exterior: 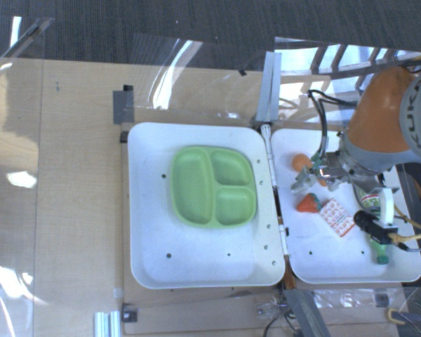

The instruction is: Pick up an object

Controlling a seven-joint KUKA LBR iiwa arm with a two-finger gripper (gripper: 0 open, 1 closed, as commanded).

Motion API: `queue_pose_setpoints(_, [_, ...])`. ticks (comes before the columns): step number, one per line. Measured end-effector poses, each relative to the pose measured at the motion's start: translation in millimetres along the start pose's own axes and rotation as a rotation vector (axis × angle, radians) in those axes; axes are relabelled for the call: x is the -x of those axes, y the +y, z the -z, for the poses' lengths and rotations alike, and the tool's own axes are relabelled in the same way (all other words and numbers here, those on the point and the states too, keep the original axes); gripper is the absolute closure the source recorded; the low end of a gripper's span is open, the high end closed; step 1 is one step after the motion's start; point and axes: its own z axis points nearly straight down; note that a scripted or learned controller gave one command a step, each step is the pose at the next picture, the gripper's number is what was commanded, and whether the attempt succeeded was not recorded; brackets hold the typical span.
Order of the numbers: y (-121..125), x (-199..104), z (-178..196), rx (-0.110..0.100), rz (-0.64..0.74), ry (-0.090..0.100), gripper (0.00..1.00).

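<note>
The tool (310,177) hovers in the right bin (302,262); whether it grips anything cannot be told. Just below it lies a red strawberry-like toy (308,203), an orange ball (300,162) above, a patterned packet (336,216) beside.

cam: 1 fixed overhead, slanted down | covers both bins (196,272) | arm (389,118) enters from right

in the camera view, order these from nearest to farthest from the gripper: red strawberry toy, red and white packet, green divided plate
From the gripper, over the right bin:
1. red strawberry toy, just below the gripper in the view.
2. red and white packet, lower right of it, beside the strawberry.
3. green divided plate, far off in the left bin.
</note>
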Motion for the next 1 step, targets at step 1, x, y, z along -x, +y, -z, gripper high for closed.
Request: queue_pose_setpoints(1, [-3.3, 29.0, -68.5, 0.010, 0.138, -0.003, 0.00])
